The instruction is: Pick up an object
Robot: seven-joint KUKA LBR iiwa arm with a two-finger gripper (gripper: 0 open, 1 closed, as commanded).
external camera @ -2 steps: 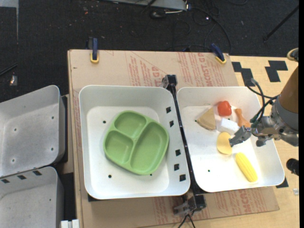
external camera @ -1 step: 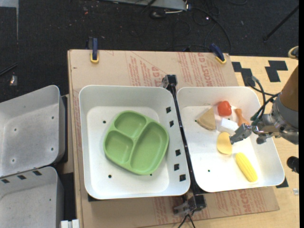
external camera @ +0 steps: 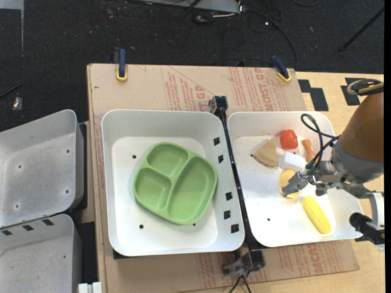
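the tool (external camera: 303, 184) sits low in the right bin (external camera: 269, 221), near that bin's right side, with the grey arm (external camera: 366, 145) and its orange band coming in over the table's right edge. its dark fingers reach toward the left and lie against a small yellow piece (external camera: 287, 182); whether they are apart or together, and whether they clamp that piece, i cannot tell, as the parts blur together there.

just beside the tool, toward the table's front edge, lies a yellow corn cob (external camera: 317, 215), slanted and apart from the yellow piece. toward the back of the same bin sit a tan wedge (external camera: 266, 154), a red round thing (external camera: 288, 140), a small white block (external camera: 292, 160) and an orange stick (external camera: 308, 148), all close together. a black cable (external camera: 311, 127) loops over them.

the left bin (external camera: 122, 224) holds a green divided plate (external camera: 176, 182) with three compartments, lying flat near its middle.

the brown board (external camera: 171, 87) under the bins carries red print along its back edge and front right corner; it is turned and blurred, and i cannot read it. two blue-and-yellow clamps (external camera: 121, 64) grip the board's back edge.
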